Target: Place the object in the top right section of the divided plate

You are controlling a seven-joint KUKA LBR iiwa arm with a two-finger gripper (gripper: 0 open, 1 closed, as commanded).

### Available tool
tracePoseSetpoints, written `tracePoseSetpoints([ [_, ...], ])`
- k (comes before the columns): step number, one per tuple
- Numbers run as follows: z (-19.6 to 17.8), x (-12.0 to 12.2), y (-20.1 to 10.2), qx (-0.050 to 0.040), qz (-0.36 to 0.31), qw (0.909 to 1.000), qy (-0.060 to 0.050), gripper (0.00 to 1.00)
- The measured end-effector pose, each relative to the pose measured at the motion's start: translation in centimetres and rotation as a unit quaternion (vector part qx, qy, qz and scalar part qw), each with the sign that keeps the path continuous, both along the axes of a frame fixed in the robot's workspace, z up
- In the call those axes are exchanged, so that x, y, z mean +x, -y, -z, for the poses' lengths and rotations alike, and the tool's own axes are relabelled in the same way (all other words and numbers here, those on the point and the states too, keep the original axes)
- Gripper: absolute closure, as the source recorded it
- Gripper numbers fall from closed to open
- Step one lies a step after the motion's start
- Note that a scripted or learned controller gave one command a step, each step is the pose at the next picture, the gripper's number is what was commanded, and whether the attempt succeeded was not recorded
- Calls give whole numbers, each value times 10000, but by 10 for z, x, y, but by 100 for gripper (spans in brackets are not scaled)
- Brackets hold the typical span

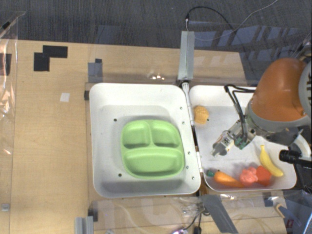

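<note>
**Ana:** Objects for the task lie in the right bin (229,101): a yellowish lump (201,114) near its upper left corner, and along the lower edge a carrot (225,178), a pink-and-red piece (254,175) and a banana (269,161). Which one is meant I can't say.

**Ben:** And the hand (220,146)?

**Ana:** It hangs over the bare middle of that bin, tilted toward the lower left, apart from every item. Nothing sits between its fingers. Whether they are apart or together, I cannot tell; they're too small and blurred.

**Ben:** Why the two bins?

**Ana:** It looks like a sorting layout: loose pieces on the right for picking, the green divided plate (152,165) alone in the left bin (105,130) as the target. Its top right section (166,135) faces the arm's side, so I judge the carry will be short, across the wall between the bins.

**Ben:** Progress?

**Ana:** Early. No pick yet, I'd say.
</note>
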State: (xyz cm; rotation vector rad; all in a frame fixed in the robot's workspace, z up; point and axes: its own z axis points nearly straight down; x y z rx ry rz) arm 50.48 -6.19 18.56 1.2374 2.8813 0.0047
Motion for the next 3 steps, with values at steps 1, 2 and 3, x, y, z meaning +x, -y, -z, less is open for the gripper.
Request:
tracePoseSetpoints([
  [1, -11, 2, -1, 2, 2, 10000, 36, 100],
  [2, 90, 33, 31, -9, -1115, 9938, 10, 100],
  [3, -2, 156, 8, -11, -1162, 9932, 24, 100],
])
